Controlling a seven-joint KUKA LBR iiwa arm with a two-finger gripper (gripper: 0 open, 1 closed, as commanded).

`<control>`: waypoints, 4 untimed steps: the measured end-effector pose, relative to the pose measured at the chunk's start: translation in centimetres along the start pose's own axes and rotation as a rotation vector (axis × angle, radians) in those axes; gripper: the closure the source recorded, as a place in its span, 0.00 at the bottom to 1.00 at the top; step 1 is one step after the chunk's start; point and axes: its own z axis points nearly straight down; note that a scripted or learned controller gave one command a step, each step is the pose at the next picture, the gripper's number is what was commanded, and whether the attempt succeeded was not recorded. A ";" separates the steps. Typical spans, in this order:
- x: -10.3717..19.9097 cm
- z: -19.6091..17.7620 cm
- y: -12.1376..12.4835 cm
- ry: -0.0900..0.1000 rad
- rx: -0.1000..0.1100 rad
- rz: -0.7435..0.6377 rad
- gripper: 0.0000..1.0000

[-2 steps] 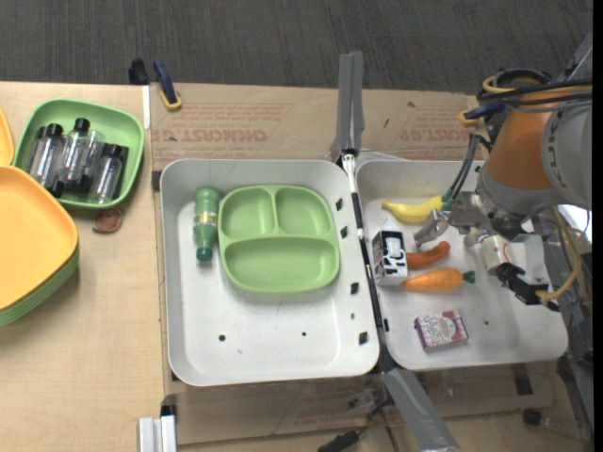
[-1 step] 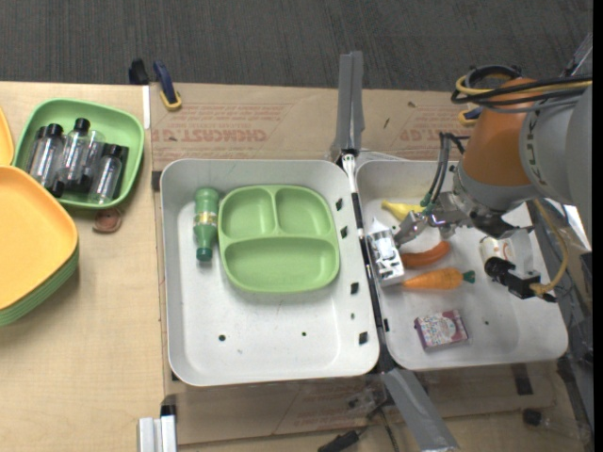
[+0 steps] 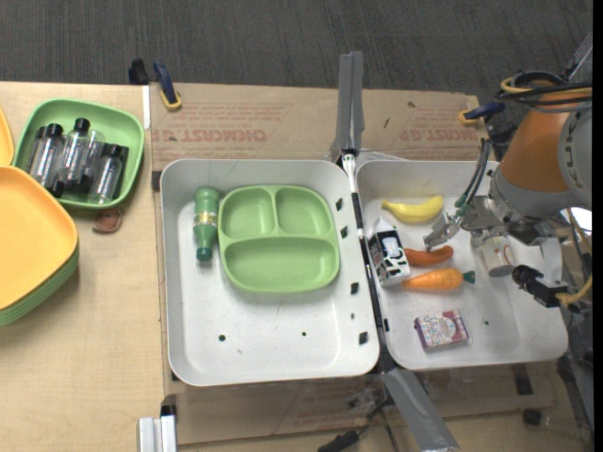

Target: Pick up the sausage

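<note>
The sausage [image 3: 435,253], a short red-orange link, lies in the right bin [image 3: 499,347] just below a yellow banana [image 3: 413,209] and above an orange carrot [image 3: 435,280]. My gripper [image 3: 446,230] hangs low over the sausage's upper right end, reaching in from the right under the orange-banded wrist [image 3: 539,149]. It looks close to or touching the sausage, and nothing is lifted off the bin floor.
A black-and-white small box [image 3: 389,257] lies by the right bin's left wall, with a pink packet [image 3: 440,330] nearer the front. The left bin [image 3: 264,351] holds a green divided plate [image 3: 278,238] and a green bottle [image 3: 204,222]. A tray of bottles [image 3: 80,153] and orange plates [image 3: 28,243] sit far left.
</note>
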 end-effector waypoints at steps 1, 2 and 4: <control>4.4 0.1 3.4 -0.011 0.001 -0.184 0.00; 5.8 0.1 6.4 -0.011 0.001 -0.243 0.00; 5.1 -0.6 1.7 -0.010 0.003 -0.201 0.00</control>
